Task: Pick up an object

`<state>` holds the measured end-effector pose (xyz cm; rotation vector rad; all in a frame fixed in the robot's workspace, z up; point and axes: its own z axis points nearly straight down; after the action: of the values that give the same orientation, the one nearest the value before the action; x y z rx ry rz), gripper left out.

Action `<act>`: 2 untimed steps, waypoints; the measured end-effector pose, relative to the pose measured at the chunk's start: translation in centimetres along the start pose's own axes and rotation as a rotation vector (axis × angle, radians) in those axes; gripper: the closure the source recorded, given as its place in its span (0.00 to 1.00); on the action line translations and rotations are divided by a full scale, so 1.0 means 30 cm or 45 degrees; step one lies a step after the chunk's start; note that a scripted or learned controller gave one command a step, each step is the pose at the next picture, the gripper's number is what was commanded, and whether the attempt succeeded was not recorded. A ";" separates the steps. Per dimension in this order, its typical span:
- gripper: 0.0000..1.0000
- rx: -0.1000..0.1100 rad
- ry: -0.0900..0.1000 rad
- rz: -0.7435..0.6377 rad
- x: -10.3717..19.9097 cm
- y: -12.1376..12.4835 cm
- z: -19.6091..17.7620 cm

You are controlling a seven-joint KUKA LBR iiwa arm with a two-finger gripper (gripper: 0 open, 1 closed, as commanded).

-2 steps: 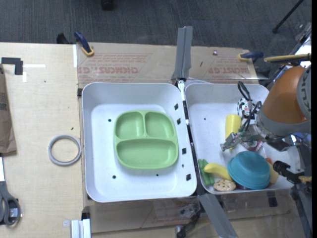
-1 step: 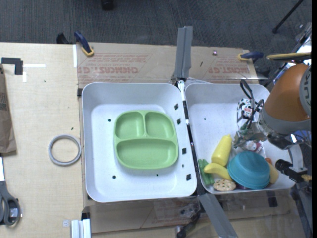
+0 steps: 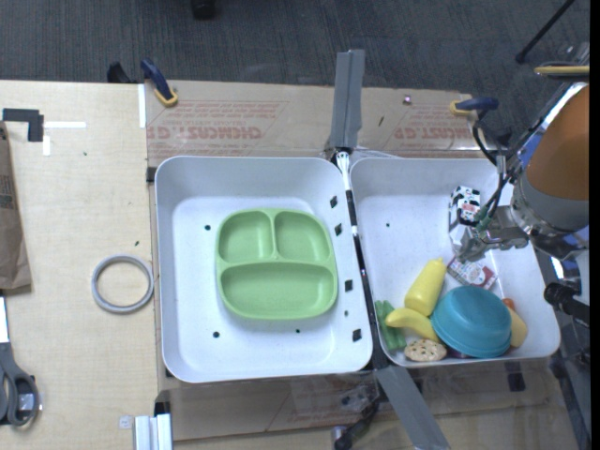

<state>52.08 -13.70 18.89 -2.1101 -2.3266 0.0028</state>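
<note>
My gripper [image 3: 472,244] hangs low over the right bin [image 3: 403,204], near its right wall. Directly below it lies a red and white packet [image 3: 472,272], and just behind it sits a small black and white toy [image 3: 464,204]. At the bin's front, a blue bowl [image 3: 473,322] lies beside a yellow bottle [image 3: 427,284], a banana [image 3: 408,320], a cookie [image 3: 425,350] and a green item [image 3: 385,324]. An orange piece [image 3: 517,327] pokes out to the right of the bowl. I see nothing lifted by the gripper.
The left bin [image 3: 178,251] holds a green divided plate [image 3: 277,265]. On the bench to the left lie a grey tape ring [image 3: 122,282], scissors [image 3: 14,394] and a brown bag [image 3: 9,223]. A grey divider [image 3: 349,101] stands between the bins at the back.
</note>
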 end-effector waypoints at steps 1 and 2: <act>0.00 0.000 0.000 -0.001 0.000 0.000 0.000; 0.00 -0.025 -0.008 -0.417 -0.002 -0.018 0.244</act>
<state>51.53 -13.83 11.56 -1.7125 -2.6538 -0.0131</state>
